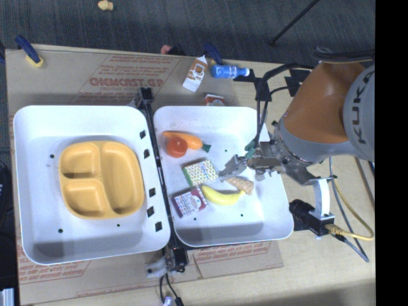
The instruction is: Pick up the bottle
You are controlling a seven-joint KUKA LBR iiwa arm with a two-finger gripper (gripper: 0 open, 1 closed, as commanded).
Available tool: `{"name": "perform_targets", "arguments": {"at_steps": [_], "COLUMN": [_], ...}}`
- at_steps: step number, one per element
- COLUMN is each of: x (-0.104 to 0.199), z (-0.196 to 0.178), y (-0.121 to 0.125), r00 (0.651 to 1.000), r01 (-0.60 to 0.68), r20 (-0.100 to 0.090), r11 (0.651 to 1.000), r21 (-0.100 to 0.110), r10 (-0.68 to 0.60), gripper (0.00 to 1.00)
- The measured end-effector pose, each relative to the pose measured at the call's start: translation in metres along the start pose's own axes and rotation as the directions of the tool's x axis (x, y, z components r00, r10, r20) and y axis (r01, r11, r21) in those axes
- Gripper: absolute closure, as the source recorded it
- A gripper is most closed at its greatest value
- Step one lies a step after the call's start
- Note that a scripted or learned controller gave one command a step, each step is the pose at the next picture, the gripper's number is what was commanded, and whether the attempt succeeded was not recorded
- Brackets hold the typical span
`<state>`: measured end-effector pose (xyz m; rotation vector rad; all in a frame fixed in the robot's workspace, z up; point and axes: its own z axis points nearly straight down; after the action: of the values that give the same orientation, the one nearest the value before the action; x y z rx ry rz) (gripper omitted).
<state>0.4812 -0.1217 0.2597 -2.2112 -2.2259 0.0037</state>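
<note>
We see the pincer [234,166] low in the right bin [271,218], seemingly open and empty, while the bottle [228,72] lies outside on the worktop [357,273].

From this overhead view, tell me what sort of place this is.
Likely a robot lab's pick-and-place bench: two white bins clamped on cardboard, toy food like a banana, and a robot arm with cables.
</note>
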Motion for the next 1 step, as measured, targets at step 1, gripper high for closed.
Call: {"name": "perform_targets", "arguments": {"at_steps": [1], "x": [0.0002], "z": [-0.0100], "y": [0.0002], "r00": [1.000], "r01": [0.005], "r20": [0.000], "r11": [1.000], "r21": [0.003], "r10": [-0.005], "gripper": [1.00]}}
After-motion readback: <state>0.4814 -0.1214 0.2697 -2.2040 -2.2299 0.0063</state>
